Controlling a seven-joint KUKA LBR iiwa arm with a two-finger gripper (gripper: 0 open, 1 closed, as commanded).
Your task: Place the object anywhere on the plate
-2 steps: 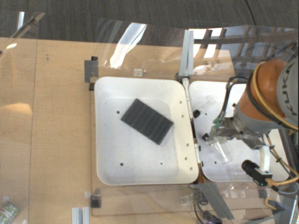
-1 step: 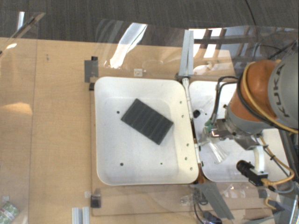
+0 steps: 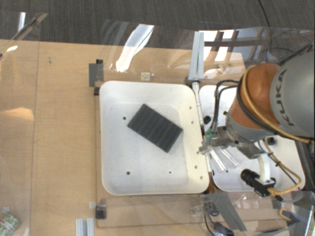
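Note:
The plate [image 3: 155, 128] is a dark grey ribbed rectangle lying askew in the middle of the left white bin [image 3: 118, 176]. My gripper [image 3: 221, 159] hangs over the left part of the right bin [image 3: 231, 181], close to the wall between the two bins and well right of the plate. The wrist's orange band and grey body cover much of the right bin. A small green bit [image 3: 211, 132] shows by the wrist near the bin's edge; I cannot tell what it is. I see no loose object in the exposed parts of either bin.
The two bins meet at a narrow ridge [image 3: 202, 132] just left of the gripper. A metal bracket [image 3: 196, 58] rises behind the bins. Cables and a black connector [image 3: 256, 180] hang under the wrist. Bare wooden bench [image 3: 49, 132] lies to the left.

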